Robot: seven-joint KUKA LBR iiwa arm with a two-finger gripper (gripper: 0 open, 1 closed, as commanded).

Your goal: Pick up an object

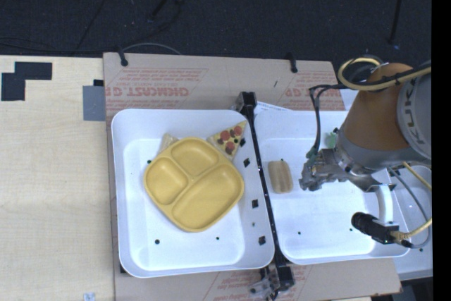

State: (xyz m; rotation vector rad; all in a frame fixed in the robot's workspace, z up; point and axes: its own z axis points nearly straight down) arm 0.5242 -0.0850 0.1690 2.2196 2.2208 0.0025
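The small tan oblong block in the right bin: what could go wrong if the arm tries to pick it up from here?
1. The small tan oblong block lies close to the black divider between the bins, so a finger might strike the divider.
2. The two-finger gripper sits beside the block, not over it; lowering here could push it away.

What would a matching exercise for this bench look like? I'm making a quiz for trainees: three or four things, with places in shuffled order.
Things:
1. yellow divided plate
2. pizza slice toy
3. tan block
4. gripper

Places:
A. left side of the right bin
B. middle of the left bin
C. above the right bin, right of the tan block
D. left bin, near its upper right corner

Pairs: 1-B, 2-D, 3-A, 4-C
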